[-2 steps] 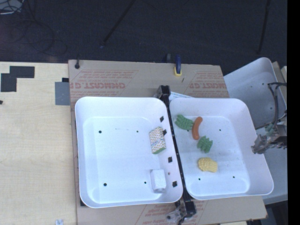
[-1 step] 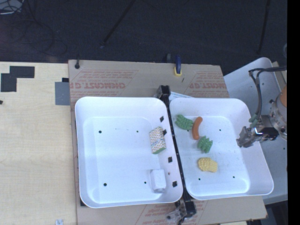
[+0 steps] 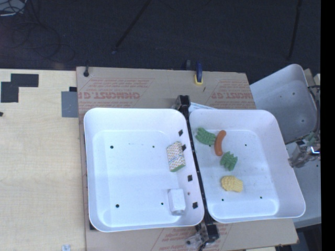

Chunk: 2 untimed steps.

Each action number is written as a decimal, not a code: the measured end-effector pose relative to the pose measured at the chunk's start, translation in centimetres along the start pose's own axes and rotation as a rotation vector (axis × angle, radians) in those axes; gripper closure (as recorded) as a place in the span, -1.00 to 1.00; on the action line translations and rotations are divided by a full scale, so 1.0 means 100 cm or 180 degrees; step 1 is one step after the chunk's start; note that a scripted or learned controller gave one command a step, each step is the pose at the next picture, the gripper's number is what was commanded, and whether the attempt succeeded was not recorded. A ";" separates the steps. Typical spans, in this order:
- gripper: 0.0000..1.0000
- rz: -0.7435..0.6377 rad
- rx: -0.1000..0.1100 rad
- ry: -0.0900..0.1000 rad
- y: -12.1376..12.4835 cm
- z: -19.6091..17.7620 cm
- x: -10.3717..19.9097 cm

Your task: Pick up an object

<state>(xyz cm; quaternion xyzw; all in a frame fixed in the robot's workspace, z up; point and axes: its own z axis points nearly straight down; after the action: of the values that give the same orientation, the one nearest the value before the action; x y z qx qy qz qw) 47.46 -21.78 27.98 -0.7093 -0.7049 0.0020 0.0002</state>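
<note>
The left bin [image 3: 104,192] holds a checkered yellow-green block [image 3: 175,157] near its right wall. A white block [image 3: 176,201] lies closer to the bin's front right corner. In the right bin [image 3: 261,203] a green leafy toy [image 3: 205,136] lies at the back left, touching or almost touching an orange sausage-shaped toy [image 3: 220,142]. A smaller green toy [image 3: 229,161] sits just in front of them. A yellow corn-like toy [image 3: 231,183] lies nearer the front.
Both bins rest on a cardboard sheet [image 3: 131,90] on the pale bench [image 3: 36,166]. A grey metal plate [image 3: 285,101] stands beyond the right bin's far right corner, with cables [image 3: 306,153] at the right edge. A blue and yellow clamp [image 3: 198,75] sits at the cardboard's back edge.
</note>
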 end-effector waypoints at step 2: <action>1.00 -0.0010 -0.0002 0.0010 0.000 -0.001 0.003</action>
<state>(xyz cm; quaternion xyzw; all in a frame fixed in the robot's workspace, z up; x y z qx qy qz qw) 47.51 -21.45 28.07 -0.7081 -0.7061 0.0006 0.0012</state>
